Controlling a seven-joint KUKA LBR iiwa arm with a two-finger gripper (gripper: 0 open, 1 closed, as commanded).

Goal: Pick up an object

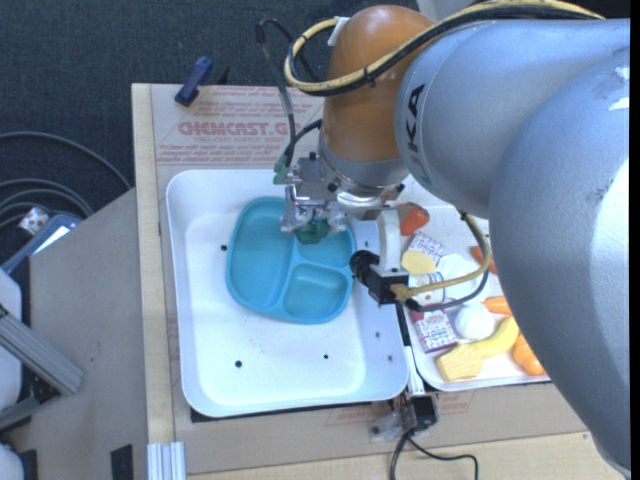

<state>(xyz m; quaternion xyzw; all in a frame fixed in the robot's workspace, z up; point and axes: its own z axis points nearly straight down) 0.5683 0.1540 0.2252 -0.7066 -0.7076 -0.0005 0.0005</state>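
My gripper [308, 224] hangs over the left white bin [200, 298], above the upper right compartment of a blue divided plate [285, 263]. A small dark green object [317, 232] sits right at the fingertips and looks pinched between them, just above the plate. The grey arm with its orange band comes in from the right and hides much of the right bin.
The right bin [425, 373] holds several items: a red-orange piece [413, 216], a pale yellow piece [420, 261], a white egg shape [473, 321], a yellow piece [468, 360], an orange piece [530, 353] and a printed packet [432, 330]. A blue clip [193, 81] lies on the board behind the bins.
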